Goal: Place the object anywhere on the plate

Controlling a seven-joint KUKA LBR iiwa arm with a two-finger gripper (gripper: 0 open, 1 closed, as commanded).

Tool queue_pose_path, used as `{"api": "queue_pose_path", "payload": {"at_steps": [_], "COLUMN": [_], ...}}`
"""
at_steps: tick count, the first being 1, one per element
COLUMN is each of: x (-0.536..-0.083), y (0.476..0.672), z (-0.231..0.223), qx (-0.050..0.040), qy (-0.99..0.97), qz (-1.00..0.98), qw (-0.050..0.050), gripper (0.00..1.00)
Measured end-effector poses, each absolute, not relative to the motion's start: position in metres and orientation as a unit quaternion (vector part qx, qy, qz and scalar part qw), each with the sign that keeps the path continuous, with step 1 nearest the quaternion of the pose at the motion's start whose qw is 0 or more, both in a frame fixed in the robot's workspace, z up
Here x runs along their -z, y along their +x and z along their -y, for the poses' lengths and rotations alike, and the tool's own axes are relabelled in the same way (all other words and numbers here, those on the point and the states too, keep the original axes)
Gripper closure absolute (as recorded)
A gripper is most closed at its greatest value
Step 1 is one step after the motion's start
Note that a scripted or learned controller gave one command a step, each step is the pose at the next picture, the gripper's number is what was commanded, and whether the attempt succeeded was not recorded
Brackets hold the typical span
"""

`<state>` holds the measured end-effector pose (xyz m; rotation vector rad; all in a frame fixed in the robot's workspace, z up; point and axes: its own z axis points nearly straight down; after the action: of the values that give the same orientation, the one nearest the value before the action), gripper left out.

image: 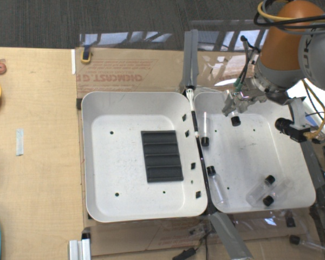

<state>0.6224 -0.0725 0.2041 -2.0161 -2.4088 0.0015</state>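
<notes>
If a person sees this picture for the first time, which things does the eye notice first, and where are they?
First comes the grey arm with its orange band at the upper right, its claw hanging over the far end of the right bin. Next is the black ridged plate, lying flat in the middle of the left bin. Small clear vials with black caps lie in the right bin's near corner.

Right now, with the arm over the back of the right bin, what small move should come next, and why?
Probably move the gripper toward the near right corner of the right bin and lower it over the clear vials with black caps. Nothing shows between its fingers, and those vials lie far from it. The black ridged plate in the left bin bears nothing yet.
</notes>
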Motion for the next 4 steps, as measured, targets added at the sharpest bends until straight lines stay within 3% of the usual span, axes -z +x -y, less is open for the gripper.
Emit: {"api": "queue_pose_path", "payload": {"at_steps": [1, 2, 3, 4], "x": [-0.191, -0.191, -0.19, -0.322], "y": [0.619, 0.582, 0.545, 0.595], "z": [-0.022, -0.097, -0.119, -0.126], "qx": [-0.0013, -0.0018, -0.0024, -0.0022], "qy": [-0.602, -0.636, -0.675, -0.688], "qz": [0.799, 0.772, 0.738, 0.726], "qw": [0.001, 0.001, 0.001, 0.0], "gripper": [1.0, 1.0, 1.0, 1.0]}}
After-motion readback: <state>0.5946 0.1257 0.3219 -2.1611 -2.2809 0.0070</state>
